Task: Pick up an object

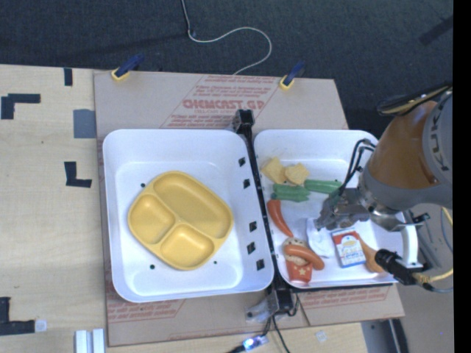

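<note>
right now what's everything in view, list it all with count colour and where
bins: 2, white, side by side on the bench
divided plate: 1, yellow, three sections, in the left bin
pale yellow food pieces: 2, back of the right bin near the divider
green pieces: 2, long, just in front of the yellow pieces
chili pepper: 1, red-orange, right bin beside the divider
hot dog: 1, front of the right bin
red item: 1, front edge, under the hot dog
small packet: 1, red and white, front right of the right bin
clamps: 2, blue and yellow, back edge of the cardboard
cable: 1, white, behind the bench
gripper: 1, dark, low over the middle of the right bin
</note>
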Tool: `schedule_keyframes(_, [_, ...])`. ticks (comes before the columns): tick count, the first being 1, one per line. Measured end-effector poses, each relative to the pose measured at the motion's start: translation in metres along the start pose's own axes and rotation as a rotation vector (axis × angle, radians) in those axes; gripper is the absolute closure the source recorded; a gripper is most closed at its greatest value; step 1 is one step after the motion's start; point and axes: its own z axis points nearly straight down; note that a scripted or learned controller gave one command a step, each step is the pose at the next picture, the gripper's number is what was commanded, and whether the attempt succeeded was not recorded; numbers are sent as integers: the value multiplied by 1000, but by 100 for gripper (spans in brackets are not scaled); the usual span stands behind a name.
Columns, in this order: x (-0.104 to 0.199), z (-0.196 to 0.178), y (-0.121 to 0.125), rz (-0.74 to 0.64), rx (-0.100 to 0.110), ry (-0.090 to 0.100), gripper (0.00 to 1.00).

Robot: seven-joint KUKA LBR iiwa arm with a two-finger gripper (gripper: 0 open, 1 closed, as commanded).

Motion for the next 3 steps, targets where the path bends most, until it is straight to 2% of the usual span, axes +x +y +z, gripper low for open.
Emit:
schedule_keyframes(1, [0,-63,3,-1,-3,-1,100])
schedule_keyframes(2, [0,-70,3,-1,2,1,100])
schedule_keyframes(3, [51,-62,19,-3,3,0,100])
